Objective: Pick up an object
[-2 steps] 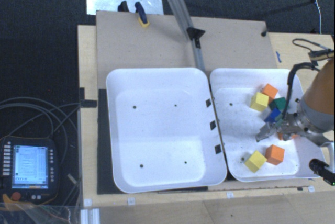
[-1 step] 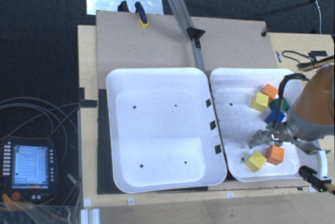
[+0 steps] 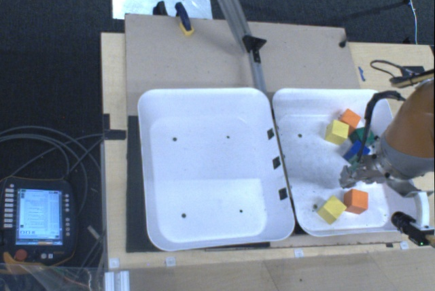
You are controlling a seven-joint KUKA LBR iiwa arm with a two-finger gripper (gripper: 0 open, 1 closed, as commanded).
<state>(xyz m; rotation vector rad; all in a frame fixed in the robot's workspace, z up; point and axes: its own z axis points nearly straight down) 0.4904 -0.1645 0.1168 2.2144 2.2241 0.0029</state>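
Bench (image 3: pixel 306 52): tan board top, dark carpet around it, a grey tripod pole slanting across from the top.

Left bin (image 3: pixel 211 167): white, shallow, a few small dark dots on its floor.

Right bin (image 3: pixel 306 174): white, touching the left bin along the middle seam, black clips on that seam. All blocks sit in this bin, toward its right half.

Arm (image 3: pixel 414 126): orange band and grey wrist come in from the right edge, hanging over the right bin's right side. Black cable loops above it.

Teach pendant (image 3: pixel 35 218): bottom left on the floor, screen lit, cables running off it.

Gripper (image 3: pixel 357 173): low over the right bin, between the upper cluster of blocks and the lower pair. Finger state cannot be told, the grey wrist body hides the tips. Nothing seen pinched.

Blocks, biggest first:
- orange cube (image 3: pixel 356 200), just below the gripper, near the bin's lower right.
- yellow cube (image 3: pixel 332 209), just beside the orange cube on its left, tilted.
- upper yellow cube (image 3: pixel 336 131), upper right of the bin.
- upper orange block (image 3: pixel 351 117), touching the upper yellow cube's top right corner.
- green block (image 3: pixel 361 136) and blue block (image 3: pixel 352 151), partly hidden under the arm, just right of the upper yellow cube.

Yellow-handled clamp (image 3: pixel 183 19) at the bench's far edge.
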